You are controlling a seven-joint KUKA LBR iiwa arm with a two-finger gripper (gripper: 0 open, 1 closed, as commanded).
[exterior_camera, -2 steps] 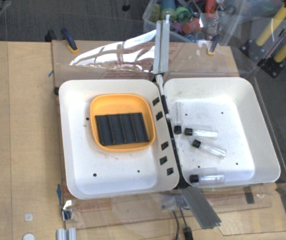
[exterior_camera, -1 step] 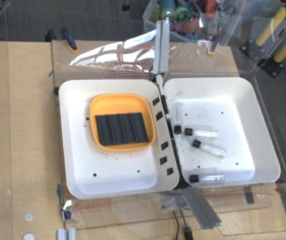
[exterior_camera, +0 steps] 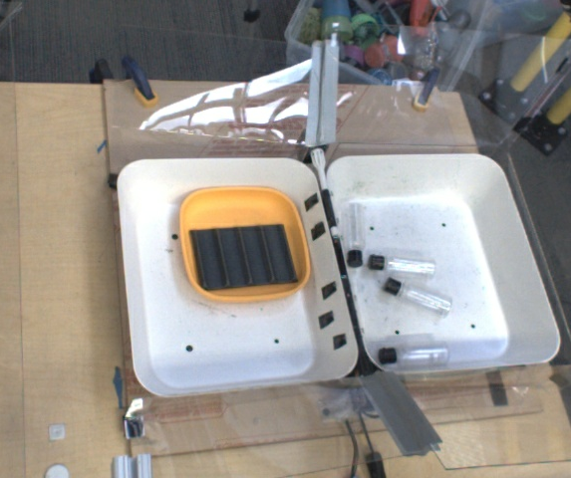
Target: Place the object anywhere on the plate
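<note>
Camera view from above gives us the two white bins side by side on the wooden bench (exterior_camera: 36,217). We see the left bin (exterior_camera: 155,357) holding a yellow plate (exterior_camera: 240,199) with rounded corners, set a little toward its far side. On that plate lies a black ridged block (exterior_camera: 242,256), flat, its grooves running near to far, wholly inside the plate's rim and covering most of its floor. We count four clear vials with black caps in the right bin (exterior_camera: 464,182). One vial (exterior_camera: 353,235) lies along the left wall. Two more lie near the middle: the upper vial (exterior_camera: 401,265) and, just beside it on the near side, a tilted vial (exterior_camera: 417,295). The last vial (exterior_camera: 413,355) rests against the near wall. Between the bins we note a dark divider (exterior_camera: 327,267) with small black tabs, and a metal post (exterior_camera: 322,78) rises at its far end. Beyond it, on the far right, stands a clear box (exterior_camera: 395,13) of coloured toys.
</note>
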